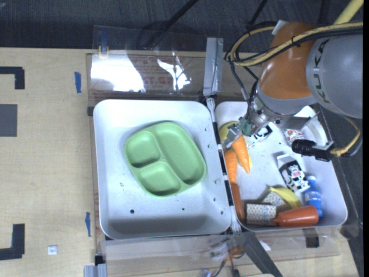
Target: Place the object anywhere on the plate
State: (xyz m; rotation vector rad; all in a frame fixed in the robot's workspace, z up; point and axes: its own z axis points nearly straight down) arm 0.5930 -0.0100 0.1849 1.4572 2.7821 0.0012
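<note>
A green plate [165, 157] with three compartments lies in the left bin [109, 126]. My gripper [241, 133] hangs over the left side of the right bin [334, 195], just right of the wall between the bins. It is shut on the thick end of an orange carrot [243, 154], which points down and slightly right from the fingers. The plate sits to the left of the gripper, past the dividing wall, with nothing on it.
A second carrot [230, 165] lies along the right bin's left wall. Toward that bin's front sit a banana [283, 195], a red-orange sausage-shaped piece [297, 215], a patterned roll [260, 212] and a blue bottle [313, 196]. Small white printed items [293, 172] lie at the right.
</note>
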